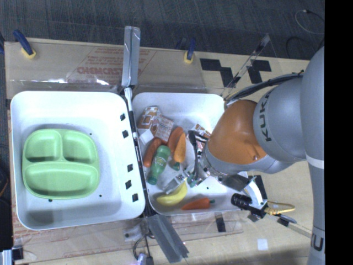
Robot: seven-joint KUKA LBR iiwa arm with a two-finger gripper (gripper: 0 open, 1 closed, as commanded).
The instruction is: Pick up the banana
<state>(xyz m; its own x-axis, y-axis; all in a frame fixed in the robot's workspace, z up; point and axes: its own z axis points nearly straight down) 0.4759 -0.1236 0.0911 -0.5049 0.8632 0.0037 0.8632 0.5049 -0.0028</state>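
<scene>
A yellow banana (173, 195) lies near the front edge of the right bin (182, 101), curving up to the right. My gripper (189, 177) hangs low in the right bin, its tip just above the banana's right end. The arm's orange band and grey wrist cover the bin's right half and hide much of the gripper.
Beside the banana lie a small carrot (196, 204), a green bottle (160, 163), an orange carrot (176, 143), a reddish sausage shape (151, 152) and snack packets (155, 121). The left bin (22, 109) holds a green divided tray (60, 162). A metal divider (130, 59) separates the bins.
</scene>
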